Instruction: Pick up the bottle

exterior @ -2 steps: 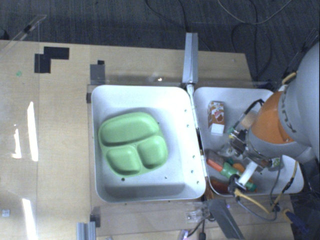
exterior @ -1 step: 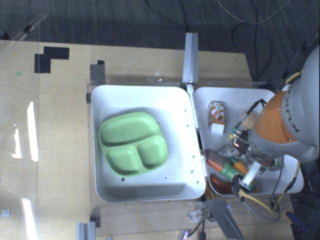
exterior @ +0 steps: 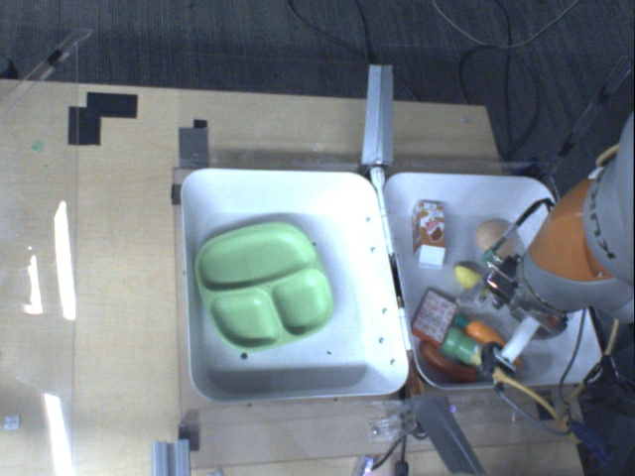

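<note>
**Arm hangs over crowded right bin as bottle waits at near edge**

A pale wooden bench (exterior: 119, 296) above a dark carpeted floor strung with black cables carries two shallow white bins, split by a metal rail. We count one item in the left bin (exterior: 213, 380): a green three-compartment tray (exterior: 263, 284), lying flat in the middle. The right bin (exterior: 451, 188) holds the rest, loosely heaped toward its near half, which we judge makes a clean grasp harder.

There we count one small carton with a brown-and-white label (exterior: 429, 231), one round tan object (exterior: 491, 234), one yellow piece (exterior: 466, 276), one flat reddish packet (exterior: 435, 313), one orange piece (exterior: 483, 332), one dark red item at the near rim (exterior: 446, 368), and what we take to be the bottle (exterior: 460, 346), green, lying on its side against the packet and the orange piece.

The gripper (exterior: 508, 305) hangs just right of the bottle, above the bin's right half. We cannot tell whether its fingers are open or closed; nothing is visibly held.
</note>
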Controlling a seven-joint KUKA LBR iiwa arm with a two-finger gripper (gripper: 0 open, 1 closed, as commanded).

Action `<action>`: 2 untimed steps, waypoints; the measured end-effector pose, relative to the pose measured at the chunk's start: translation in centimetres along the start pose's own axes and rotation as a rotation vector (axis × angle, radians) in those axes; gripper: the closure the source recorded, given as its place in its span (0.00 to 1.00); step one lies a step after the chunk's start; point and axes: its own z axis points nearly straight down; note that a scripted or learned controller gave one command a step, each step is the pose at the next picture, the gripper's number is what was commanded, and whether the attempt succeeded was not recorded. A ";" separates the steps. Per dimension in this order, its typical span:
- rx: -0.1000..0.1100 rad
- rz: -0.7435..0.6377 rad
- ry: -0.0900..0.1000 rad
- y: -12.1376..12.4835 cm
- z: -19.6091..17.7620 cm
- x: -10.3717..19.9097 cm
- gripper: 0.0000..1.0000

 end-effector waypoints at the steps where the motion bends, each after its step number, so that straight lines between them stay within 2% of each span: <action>1: 0.006 0.027 -0.009 -4.4 -12.8 4.7 0.00; 2: 0.009 -0.157 -0.009 -3.2 -11.0 3.1 0.00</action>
